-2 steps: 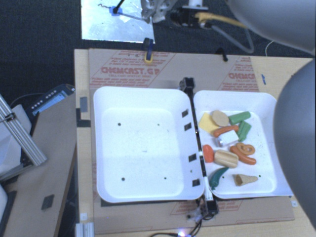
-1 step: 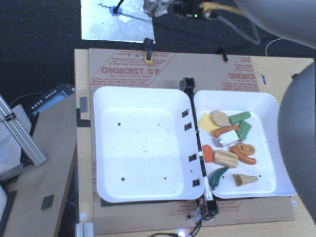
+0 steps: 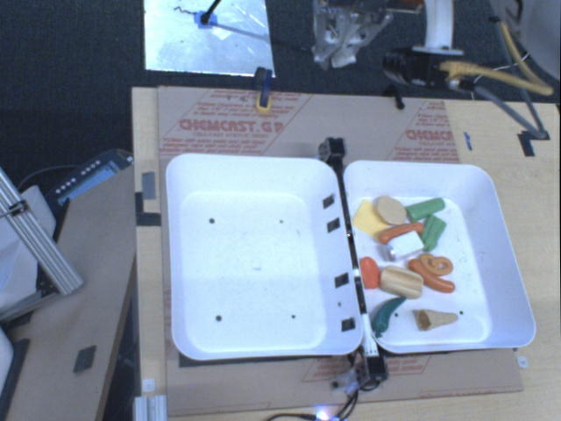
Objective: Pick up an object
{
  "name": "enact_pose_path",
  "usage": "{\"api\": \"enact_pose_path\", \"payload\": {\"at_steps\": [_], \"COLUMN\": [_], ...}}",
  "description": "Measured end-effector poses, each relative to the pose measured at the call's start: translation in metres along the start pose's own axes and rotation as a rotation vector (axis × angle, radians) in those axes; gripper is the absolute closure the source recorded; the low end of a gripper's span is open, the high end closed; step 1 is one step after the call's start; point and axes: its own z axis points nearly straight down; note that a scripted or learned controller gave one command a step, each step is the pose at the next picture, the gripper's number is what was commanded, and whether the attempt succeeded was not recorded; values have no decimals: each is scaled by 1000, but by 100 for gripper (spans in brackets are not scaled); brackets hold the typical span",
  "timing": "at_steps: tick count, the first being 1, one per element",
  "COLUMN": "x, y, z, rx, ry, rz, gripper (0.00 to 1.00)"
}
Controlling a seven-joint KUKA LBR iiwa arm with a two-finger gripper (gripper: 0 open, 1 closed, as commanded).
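The right bin [image 3: 500, 235] holds several toy foods: a yellow wedge [image 3: 370, 220], a tan round piece [image 3: 391, 210], two green pieces [image 3: 427, 208], an orange carrot [image 3: 401, 232], a white block [image 3: 405, 248], a curled orange sausage [image 3: 434, 268], a bread roll [image 3: 401, 281], a red piece [image 3: 370, 273], a dark green pepper [image 3: 384, 314] and a tan cone [image 3: 434, 319]. My gripper [image 3: 340, 44] hangs high at the top of the camera view, far behind both bins, with nothing between its fingers.
The left bin [image 3: 254, 257] lies beside the right one, joined by a black clip strip [image 3: 346, 248]. Both rest on a cardboard sheet [image 3: 237, 121]. A yellow and blue clamp [image 3: 263, 90] stands at its far edge. Cables and arm hardware [image 3: 456, 64] crowd the top right.
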Motion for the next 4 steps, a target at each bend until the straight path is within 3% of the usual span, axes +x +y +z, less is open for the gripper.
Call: {"api": "enact_pose_path", "payload": {"at_steps": [1, 2, 3, 4], "x": [33, 69, 67, 66], "y": [-50, -88, -60, -11], "z": [119, 68, 30, 0], "rx": [12, -3, -5, -5], "ry": [-2, 4, 3, 1], "rz": [-9, -12, -5, -3], "gripper": [100, 100, 100, 100]}}
